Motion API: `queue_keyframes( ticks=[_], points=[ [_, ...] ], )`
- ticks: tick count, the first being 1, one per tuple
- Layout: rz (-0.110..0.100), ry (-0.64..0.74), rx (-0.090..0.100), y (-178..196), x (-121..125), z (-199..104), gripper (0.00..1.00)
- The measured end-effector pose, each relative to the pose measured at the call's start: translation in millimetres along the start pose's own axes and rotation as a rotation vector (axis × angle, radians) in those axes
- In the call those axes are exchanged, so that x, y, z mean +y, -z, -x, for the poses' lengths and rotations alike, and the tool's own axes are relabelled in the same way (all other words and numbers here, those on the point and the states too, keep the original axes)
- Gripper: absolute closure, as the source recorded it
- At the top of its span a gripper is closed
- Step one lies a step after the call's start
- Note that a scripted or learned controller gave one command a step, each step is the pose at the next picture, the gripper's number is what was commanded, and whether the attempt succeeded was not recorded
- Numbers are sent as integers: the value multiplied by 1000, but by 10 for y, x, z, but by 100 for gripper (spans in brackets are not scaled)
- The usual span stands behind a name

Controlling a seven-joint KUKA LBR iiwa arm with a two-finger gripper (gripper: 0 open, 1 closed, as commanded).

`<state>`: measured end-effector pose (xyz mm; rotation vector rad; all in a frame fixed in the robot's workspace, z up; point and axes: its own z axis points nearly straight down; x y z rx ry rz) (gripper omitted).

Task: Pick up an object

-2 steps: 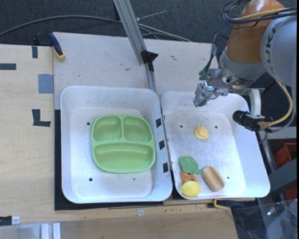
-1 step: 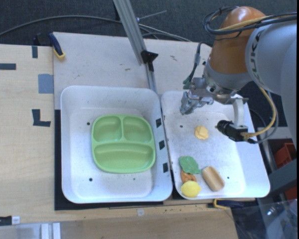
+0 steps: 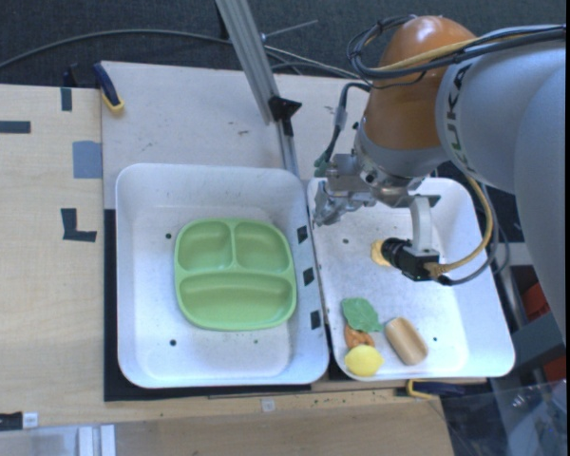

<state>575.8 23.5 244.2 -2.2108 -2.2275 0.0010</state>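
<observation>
So going left to right: the left white shallow bin [image 3: 142, 274] has just a light green plastic divided tray [image 3: 235, 274] sitting flat around its middle, three compartments. Nothing's happening over there.

The right white shallow bin [image 3: 475, 345] is where the pickable stuff is. Down near its front edge there's a little cluster: a green leaf-shaped toy piece [image 3: 361, 312], a small orange carrot-like piece [image 3: 358, 335] touching it, a yellow lemon-shaped toy [image 3: 363, 360] just in front, and a tan bread-roll-shaped toy [image 3: 406, 340] beside them on the right. There's also a small yellow bit [image 3: 380, 252] further back, partly behind a black fitting.

The metal two-finger gripper [image 3: 325, 207] hangs over the back-left corner of that bin, well apart from the cluster. Can't tell its state from this angle, and I see nothing in it.

My read: it's at the approach stage, nothing grabbed yet. Next move probably calls for travelling toward the front edge and descending over one toy.

Writing-wise, "UKA" letters show on the grey arm [image 3: 513, 103].
</observation>
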Motion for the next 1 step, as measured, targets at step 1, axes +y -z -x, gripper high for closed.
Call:
queue_keyframes(
  ticks=[1],
  points=[
    [-1, 1, 0, 25, -142, -547, 100]
  ],
)
